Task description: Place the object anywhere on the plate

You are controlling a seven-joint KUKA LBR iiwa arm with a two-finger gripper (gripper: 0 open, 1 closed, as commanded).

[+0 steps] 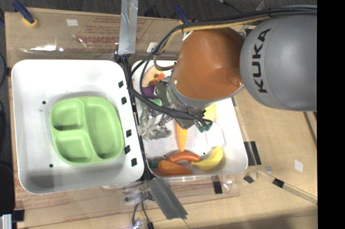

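While the arm [215, 69] hangs over the right bin [237, 139], the step in hand reads as the pick; nothing lies on the plate yet.

Item 1, gripper [153, 128]: low in the right bin near its left wall, a tangle of metal and cable. Whether it is spread, pressed together or pinching anything cannot be told.

Item 2, carrot [182, 136]: the likeliest object, just right of the gripper, partly under the wrist. Long axis runs near top-to-bottom in the view; the narrow tip seems to point down toward the bin's near edge, though the upper end is hidden.

Item 3, pepper [180, 157], a second orange piece [171, 168] and banana [210, 159]: clustered along the bin's near wall, long axes roughly left-to-right, touching or nearly so.

Item 4, plate [86, 130]: green, three compartments, in the left bin [27, 115], well apart from the toys.

Handling note, as judgement: close across the carrot's short width, at mid-length, clear of the pepper; lift straight before crossing the divider; any compartment serves for release. Risk: a glancing grip rolls it.
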